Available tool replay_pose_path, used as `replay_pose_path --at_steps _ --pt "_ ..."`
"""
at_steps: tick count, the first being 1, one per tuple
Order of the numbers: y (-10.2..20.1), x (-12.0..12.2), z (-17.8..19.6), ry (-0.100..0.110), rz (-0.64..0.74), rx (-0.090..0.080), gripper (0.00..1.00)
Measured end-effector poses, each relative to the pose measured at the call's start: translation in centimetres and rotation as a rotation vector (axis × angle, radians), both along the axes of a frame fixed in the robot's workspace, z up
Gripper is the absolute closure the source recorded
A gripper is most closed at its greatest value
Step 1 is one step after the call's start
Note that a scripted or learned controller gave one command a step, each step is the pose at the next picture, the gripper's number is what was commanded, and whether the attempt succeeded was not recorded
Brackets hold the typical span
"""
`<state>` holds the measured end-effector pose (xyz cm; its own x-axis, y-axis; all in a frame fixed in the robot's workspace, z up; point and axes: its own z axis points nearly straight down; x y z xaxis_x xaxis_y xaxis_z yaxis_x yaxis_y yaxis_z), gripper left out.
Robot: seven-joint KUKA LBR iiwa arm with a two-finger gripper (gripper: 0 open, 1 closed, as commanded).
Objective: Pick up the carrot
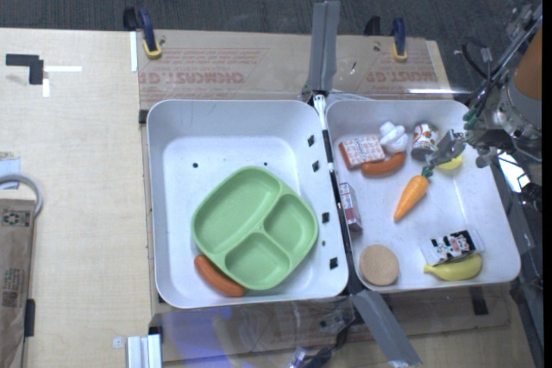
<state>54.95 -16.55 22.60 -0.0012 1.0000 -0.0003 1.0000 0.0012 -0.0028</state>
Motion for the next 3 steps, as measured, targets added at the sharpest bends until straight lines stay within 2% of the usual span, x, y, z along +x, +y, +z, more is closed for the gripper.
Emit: replay_pose_path --at_steps 1,2,3 --pt "-1.6 1.2 -13.5 -0.001 -0.092 0.0 0.0" --pt "-1.7 1.2 -12.6 0.001 -0.096 0.0 1.0" --pt "-0.6 -0.4 -3.3 0.0 -0.657 -0.002 1.0"
